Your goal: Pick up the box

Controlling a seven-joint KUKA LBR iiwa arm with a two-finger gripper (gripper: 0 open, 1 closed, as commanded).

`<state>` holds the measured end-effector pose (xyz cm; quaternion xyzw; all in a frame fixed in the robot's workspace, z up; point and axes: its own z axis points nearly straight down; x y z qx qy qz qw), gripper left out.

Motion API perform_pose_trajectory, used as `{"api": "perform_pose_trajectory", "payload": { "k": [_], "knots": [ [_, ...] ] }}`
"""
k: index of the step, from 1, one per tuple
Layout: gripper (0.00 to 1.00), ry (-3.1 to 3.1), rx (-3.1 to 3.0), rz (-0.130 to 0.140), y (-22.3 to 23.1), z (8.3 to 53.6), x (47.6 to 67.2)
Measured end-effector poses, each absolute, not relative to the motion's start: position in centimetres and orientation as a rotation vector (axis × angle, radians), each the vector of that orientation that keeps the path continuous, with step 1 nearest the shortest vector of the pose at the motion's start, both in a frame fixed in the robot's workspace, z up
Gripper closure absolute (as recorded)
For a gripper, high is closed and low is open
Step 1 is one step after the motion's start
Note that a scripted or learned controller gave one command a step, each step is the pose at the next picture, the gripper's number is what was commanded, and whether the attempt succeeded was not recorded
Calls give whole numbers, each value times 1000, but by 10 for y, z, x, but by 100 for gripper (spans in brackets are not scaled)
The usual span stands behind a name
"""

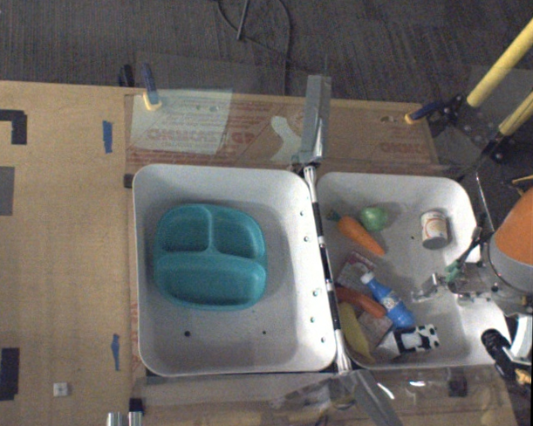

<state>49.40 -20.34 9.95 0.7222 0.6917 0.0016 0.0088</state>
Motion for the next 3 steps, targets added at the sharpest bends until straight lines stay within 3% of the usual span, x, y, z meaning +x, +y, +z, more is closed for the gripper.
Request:
{"api": "perform_pose_trajectory", "payload": {
  "k": [1, 2, 3],
  "knots": [
    [100, 2153, 2259, 6, -206, 109, 494],
    [0, 2154, 2259, 6, -206, 109, 494],
    [0, 1696, 2644, 15, -202, 90, 508]
  ]
}}
